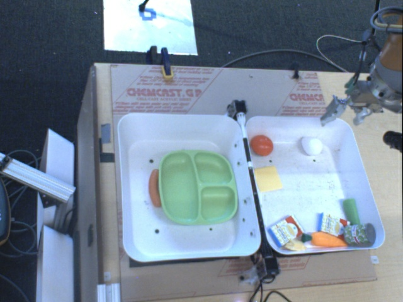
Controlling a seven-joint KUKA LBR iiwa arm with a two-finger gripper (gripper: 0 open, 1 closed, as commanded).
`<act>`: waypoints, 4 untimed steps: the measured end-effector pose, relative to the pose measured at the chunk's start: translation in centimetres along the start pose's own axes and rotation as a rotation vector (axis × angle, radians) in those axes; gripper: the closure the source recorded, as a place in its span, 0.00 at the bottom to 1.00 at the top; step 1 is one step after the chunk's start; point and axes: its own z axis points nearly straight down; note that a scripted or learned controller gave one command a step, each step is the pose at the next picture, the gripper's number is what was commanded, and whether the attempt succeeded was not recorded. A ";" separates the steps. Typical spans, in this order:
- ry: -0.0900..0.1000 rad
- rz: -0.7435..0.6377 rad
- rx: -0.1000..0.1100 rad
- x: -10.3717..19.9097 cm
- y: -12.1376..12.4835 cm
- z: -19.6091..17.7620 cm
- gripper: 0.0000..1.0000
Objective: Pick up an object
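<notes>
My gripper (346, 110) hangs at the far right, above the back right corner of the right bin (359, 162), open with nothing between its fingers. Below it and to the left in that bin lie a white egg-shaped object (311, 145) and a red tomato (261, 145). A yellow cheese slice (269, 178) lies near the bin's left wall. Along the front edge sit a small printed packet (285, 230), an orange carrot (329, 239), a blue-and-white packet (330, 223), a green cylinder (351, 211) and a dark can (359, 234).
The left bin (135, 231) holds a green divided plate (198, 187) with an orange sausage (153, 188) at its left side. A black bar (245, 150) divides the two bins. A cable (283, 54) runs across the bench behind them.
</notes>
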 end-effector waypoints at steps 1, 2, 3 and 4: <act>0.000 0.002 0.002 -0.4 -5.4 13.9 0.00; 0.002 -0.002 0.000 9.1 -3.5 11.3 0.00; 0.001 0.002 0.003 9.4 -9.6 14.2 0.00; -0.002 0.003 -0.003 3.0 -5.5 0.8 0.00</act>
